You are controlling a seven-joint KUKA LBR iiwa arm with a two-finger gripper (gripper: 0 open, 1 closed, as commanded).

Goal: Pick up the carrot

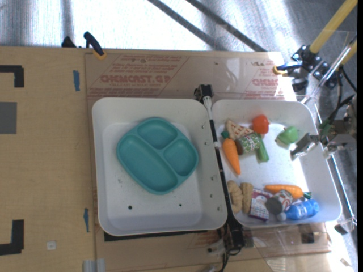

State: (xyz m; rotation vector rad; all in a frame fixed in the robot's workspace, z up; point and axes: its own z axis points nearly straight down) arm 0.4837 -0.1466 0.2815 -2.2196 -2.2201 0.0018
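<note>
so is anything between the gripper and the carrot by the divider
Yes. The gripper sits at the right bin's right wall, and the green bottle lies directly beside the carrot on that side. The green toy also sits near the path.

Robotics lab, cardboard-covered bench (45,152), two white bins (108,169), clamps (93,44)

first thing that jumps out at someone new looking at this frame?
The teal divided plate, alone in the left bin, draws the eye first. Next comes the clutter of toy food in the right bin: an orange carrot near its left wall, a green fruit by the gripper entering from the right.
</note>
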